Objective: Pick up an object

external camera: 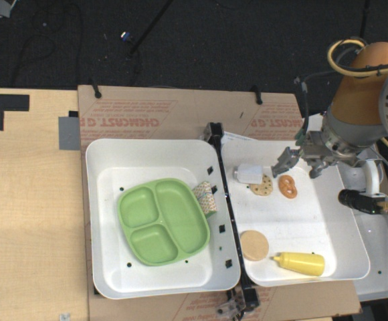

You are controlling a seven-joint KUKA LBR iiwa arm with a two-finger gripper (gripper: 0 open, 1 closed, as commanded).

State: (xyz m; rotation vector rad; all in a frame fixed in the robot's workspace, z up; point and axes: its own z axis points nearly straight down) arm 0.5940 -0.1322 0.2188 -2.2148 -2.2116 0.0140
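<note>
gripper (pixel 302 162) jaws spread, holding nothing | poised above pretzel (pixel 287 186) in right bin (pixel 344 246), likely lining up 1 grasp

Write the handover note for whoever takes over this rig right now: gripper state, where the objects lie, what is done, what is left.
Gripper: open, holding nothing, above the right bin at its far side.
Right bin: pretzel, cookie and small white piece just below the gripper; tan round disc and yellow bottle at the near side.
Left bin: green divided plate, small patterned item at its right edge.
Done: no pick.
Left: close on one object and lift.
</note>
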